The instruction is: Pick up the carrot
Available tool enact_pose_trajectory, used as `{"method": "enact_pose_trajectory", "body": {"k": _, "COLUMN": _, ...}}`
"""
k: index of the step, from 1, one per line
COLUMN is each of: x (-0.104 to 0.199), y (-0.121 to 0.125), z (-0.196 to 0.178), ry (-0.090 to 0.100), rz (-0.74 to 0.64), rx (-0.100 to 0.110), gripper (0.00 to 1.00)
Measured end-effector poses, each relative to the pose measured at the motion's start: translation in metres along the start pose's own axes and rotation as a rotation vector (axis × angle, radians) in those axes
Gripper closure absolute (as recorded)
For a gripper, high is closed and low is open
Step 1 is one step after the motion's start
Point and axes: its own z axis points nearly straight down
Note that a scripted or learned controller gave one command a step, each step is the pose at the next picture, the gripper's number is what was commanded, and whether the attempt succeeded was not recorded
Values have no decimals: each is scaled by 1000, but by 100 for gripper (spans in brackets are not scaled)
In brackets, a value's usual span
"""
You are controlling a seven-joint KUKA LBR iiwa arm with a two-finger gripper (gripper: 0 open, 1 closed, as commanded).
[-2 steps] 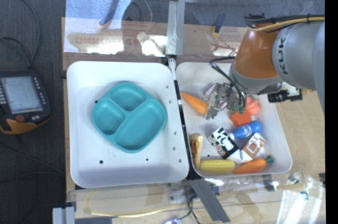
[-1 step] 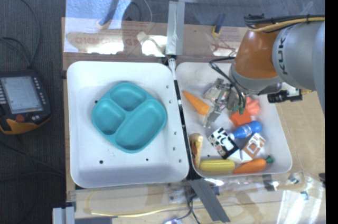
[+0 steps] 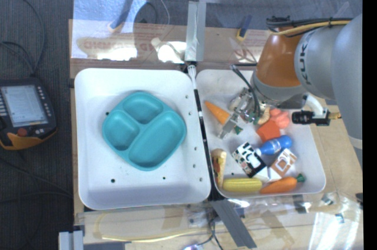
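One carrot (image 3: 217, 112): unlifted, touching right bin (image 3: 318, 175) left wall.
My gripper (image 3: 234, 119): just beside carrot, grip unreadable.
Left: grasp, lift.

Grey arm (image 3: 330, 66) from the right, hand (image 3: 237, 115) low, pointing left.

One camera, fixed high over bench, looking down at slant. Both white bins in frame: left bin (image 3: 88, 142), right bin (image 3: 315, 166). Arm (image 3: 318, 60) enters from right. Moderate distance; floor strip along top, handheld screen (image 3: 23, 110) at left edge.
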Motion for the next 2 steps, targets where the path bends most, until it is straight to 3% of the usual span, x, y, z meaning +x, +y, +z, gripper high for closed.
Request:
{"method": "enact_pose_trajectory", "body": {"k": 1, "x": -3, "y": 1, "z": -13, "ry": -11, "rz": -1, "rx": -1, "gripper": 100}}
{"method": "enact_pose_trajectory", "body": {"k": 2, "x": 41, "y": 56, "z": -139, "ry": -3, "rz": 90, "rx": -3, "gripper": 100}}
